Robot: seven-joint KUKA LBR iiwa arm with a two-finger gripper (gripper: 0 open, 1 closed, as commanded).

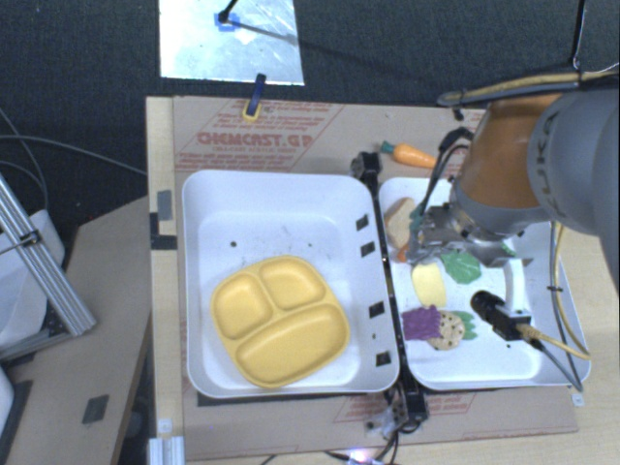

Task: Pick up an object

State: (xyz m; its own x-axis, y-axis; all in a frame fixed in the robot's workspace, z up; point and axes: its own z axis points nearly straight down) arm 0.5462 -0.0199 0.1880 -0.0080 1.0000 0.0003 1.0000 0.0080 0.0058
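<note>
yellow divided plate (281, 320), white bins (281, 201), purple grapes (420, 322), green leaf (462, 264), orange carrot (415, 155)

Arm (542, 153) low, from the right

Two white bins side by side on bench. Left bin (208, 201): yellow divided tray (281, 320) near front edge. Right bin (484, 364): pale yellow piece (428, 284) near left wall, purple grape toy (422, 323) just in front of it, green item (462, 265) just beside. Gripper (426, 242) low over back-left part of right bin. Orange carrot (411, 154) outside bin, behind its back edge.
</note>
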